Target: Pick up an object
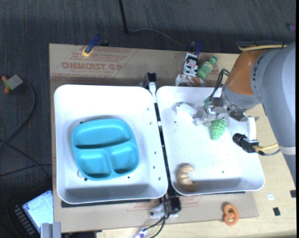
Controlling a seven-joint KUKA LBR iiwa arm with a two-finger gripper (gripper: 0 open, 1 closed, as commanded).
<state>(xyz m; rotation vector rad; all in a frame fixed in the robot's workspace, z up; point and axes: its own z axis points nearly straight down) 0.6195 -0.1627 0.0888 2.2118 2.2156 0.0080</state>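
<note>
My gripper [207, 115] hangs over the back of the right bin [238, 180], reaching in from the right under the orange-banded wrist. A bunch of green toy grapes [218, 129] lies just in front of and to the right of the gripper, touching or nearly touching it. I cannot make out whether the grapes are held. A brown croissant [186, 176] rests against the right bin's front wall. A blue divided plate [106, 148] lies in the left bin [65, 108].
A pale white shape [183, 109] lies to the left of the gripper on the bin floor. Behind the bins stand a small printed pack [189, 66] and a green toy [206, 68]. An orange ring [230, 213] lies on the bench front. The arm covers the right bin's right rim.
</note>
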